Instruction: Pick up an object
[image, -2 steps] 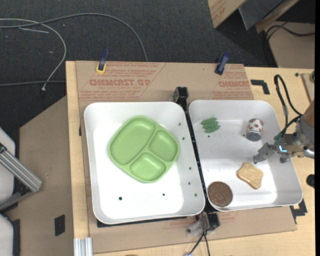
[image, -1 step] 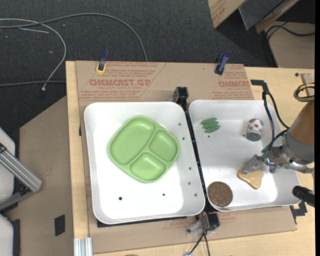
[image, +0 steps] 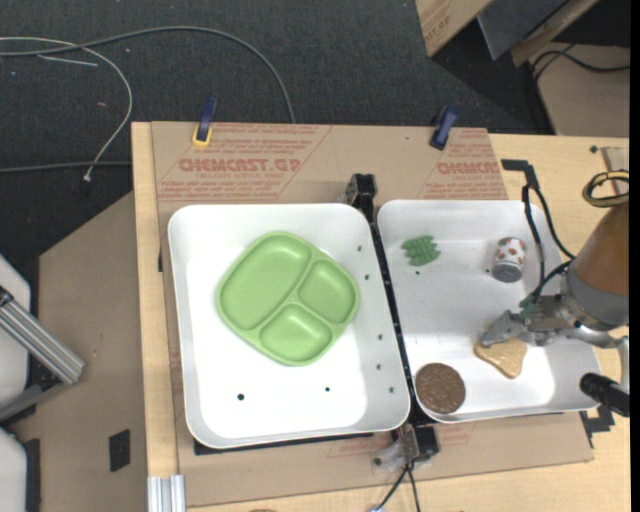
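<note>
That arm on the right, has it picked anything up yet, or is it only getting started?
Nothing looks lifted yet. The gripper is down in the right bin, just above a tan piece lying on the floor. The small can, green sprig and brown disc lie untouched. Grasping and lifting remain.

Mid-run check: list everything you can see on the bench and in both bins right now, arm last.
bins: 2, white, side by side on the bench
divided plate: 1, green, middle of left bin
leafy piece: 1, green, far side of right bin
small cup: 1, white with markings, far right of right bin
round disc: 1, brown, near corner of right bin
flat piece: 1, tan, right bin, under the gripper
clamps: 2, blue, far edge of board
gripper: 1, grey, over right bin
</note>
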